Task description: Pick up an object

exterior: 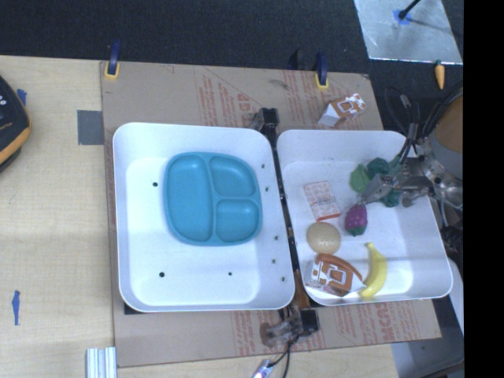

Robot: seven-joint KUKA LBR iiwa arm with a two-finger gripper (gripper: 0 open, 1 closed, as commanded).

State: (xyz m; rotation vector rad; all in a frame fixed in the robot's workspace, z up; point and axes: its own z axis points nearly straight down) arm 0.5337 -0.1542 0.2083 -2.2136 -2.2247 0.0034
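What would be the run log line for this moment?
tool: in right bin, over green object | grasp: unconfirmed | blue tray: left bin

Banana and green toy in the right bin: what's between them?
In the camera view, the purple toy lies between the banana and the green toy, with bare bin floor around it.
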